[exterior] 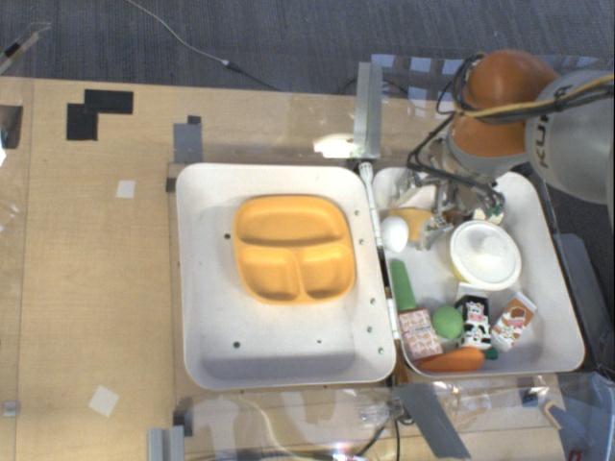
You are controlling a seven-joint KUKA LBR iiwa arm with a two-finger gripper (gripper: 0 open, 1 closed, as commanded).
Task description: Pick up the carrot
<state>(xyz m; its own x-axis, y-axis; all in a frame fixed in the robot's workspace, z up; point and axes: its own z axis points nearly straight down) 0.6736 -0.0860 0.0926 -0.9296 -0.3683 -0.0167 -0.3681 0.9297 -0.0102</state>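
The carrot [452,359], orange and lying flat, rests along the front wall of the right bin [567,329]. My gripper [438,213] hangs low over the back of that bin, beside a white bowl [485,254] and just right of a white egg [394,233]. It is well behind the carrot, with several items in between. The orange-banded wrist [500,94] above it hides part of the bin's back edge.
Between gripper and carrot lie a green cucumber [402,284], a green ball [446,321], a cow-print carton [473,323], a small brown-and-white carton [514,320] and a pink box [418,332]. The left bin [207,286] holds a yellow divided plate [293,248].
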